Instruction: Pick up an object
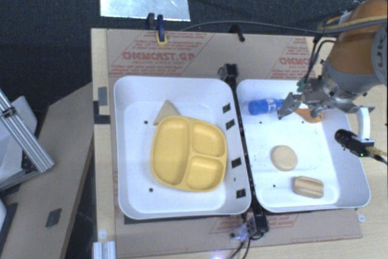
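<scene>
My gripper [301, 108] hangs over the back of the right bin [348, 191], open, its two dark fingers apart with nothing held between them. A blue bottle [261, 107] lies on its side just left of the left finger. A flat orange piece [311, 119] peeks out beneath the right finger. Nearer the front lie a round tan disc [284, 158] and a tan bread-shaped roll [308, 186].
The left bin [130, 130] holds a yellow divided plate [188, 153] and a tan wedge [167, 111] behind it. A black divider with clips [237, 130] runs between the bins. The grey and orange arm [357, 51] fills the upper right.
</scene>
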`<state>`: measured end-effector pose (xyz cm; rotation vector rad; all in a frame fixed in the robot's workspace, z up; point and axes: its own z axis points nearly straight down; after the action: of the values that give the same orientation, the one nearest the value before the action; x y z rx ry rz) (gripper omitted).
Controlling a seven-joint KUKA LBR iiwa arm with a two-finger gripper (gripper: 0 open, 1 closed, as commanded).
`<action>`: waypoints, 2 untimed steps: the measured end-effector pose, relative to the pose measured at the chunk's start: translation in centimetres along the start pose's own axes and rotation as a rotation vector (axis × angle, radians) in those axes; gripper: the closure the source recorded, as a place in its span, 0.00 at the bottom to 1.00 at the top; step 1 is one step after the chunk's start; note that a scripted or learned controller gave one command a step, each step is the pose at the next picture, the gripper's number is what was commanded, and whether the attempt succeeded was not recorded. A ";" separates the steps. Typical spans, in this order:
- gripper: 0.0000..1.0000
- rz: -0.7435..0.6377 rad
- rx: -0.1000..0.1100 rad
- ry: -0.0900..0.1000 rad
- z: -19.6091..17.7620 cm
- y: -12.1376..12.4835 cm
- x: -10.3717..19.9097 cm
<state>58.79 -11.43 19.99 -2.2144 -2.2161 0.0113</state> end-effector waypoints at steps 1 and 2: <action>0.00 -0.002 -0.012 -0.001 -0.7 0.3 0.0; 0.00 0.000 -0.010 -0.001 3.6 0.4 -0.5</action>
<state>59.18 -11.91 16.41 -2.2192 -2.2218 0.0017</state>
